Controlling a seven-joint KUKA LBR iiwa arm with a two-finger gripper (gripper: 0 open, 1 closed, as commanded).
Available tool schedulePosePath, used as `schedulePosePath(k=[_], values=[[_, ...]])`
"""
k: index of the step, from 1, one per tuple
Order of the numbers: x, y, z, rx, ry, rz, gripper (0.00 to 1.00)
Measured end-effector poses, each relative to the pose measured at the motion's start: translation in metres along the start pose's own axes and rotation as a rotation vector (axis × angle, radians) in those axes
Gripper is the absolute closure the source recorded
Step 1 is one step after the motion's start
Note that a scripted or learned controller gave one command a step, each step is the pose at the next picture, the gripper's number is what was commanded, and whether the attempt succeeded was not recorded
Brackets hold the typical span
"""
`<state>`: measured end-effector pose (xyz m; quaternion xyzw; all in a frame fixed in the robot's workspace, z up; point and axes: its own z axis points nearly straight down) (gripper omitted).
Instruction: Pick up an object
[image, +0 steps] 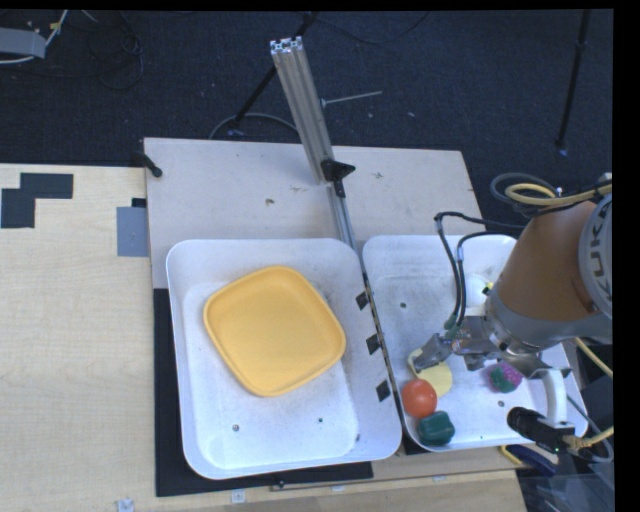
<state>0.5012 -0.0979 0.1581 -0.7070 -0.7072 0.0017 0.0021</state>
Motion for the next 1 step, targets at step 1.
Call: schedulePosePath(k=[1], values=[[0.0003, -0.0063, 0.0439, -0.001, 0.000, 0.000, 0.00]])
